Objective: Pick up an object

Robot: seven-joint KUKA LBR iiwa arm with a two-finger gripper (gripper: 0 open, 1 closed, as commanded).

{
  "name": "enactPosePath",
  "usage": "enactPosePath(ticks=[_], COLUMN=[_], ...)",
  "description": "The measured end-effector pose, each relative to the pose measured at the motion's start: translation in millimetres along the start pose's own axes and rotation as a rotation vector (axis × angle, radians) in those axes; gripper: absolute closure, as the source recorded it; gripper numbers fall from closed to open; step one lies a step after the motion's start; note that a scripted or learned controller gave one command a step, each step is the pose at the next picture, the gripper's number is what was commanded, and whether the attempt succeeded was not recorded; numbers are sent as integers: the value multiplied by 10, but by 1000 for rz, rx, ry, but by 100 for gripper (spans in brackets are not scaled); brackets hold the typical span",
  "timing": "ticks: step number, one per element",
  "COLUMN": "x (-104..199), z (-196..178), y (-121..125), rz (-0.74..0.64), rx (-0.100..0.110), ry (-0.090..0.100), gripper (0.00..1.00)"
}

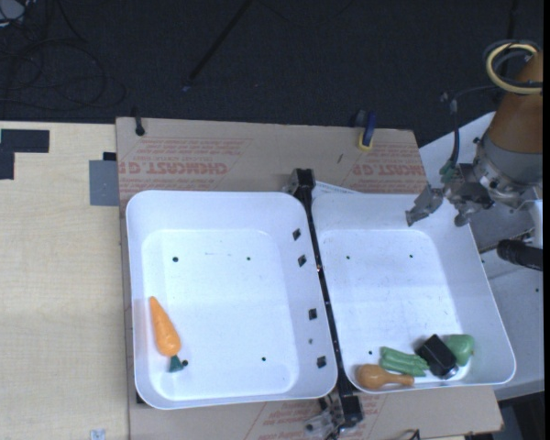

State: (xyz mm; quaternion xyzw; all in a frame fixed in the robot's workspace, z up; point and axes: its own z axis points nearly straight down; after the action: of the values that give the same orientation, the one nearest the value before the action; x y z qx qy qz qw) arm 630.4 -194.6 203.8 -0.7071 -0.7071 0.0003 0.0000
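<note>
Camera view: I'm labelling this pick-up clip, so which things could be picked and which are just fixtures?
Pickable:
orange toy carrot
green pea pod
black block
tan pear-shaped toy
green rounded piece

Fixtures:
left white bin
right white bin
blue clamp

A carrot (163, 327) lies in the left bin (211, 211); the right bin (399, 213) holds four items.

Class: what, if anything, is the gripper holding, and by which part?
Nothing. The gripper is open above the right bin's far edge, with no object between its fingers.
</note>
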Motion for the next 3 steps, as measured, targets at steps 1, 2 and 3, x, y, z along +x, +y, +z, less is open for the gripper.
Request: enactPosePath(ticks=[1,2,3], x=[-3,-189,-202], z=[-101,-328,-1090], y=[2,-29,-249], rz=[-2,0,3], rx=[0,-1,-6], ry=[0,0,-2], gripper=[100,100,100])
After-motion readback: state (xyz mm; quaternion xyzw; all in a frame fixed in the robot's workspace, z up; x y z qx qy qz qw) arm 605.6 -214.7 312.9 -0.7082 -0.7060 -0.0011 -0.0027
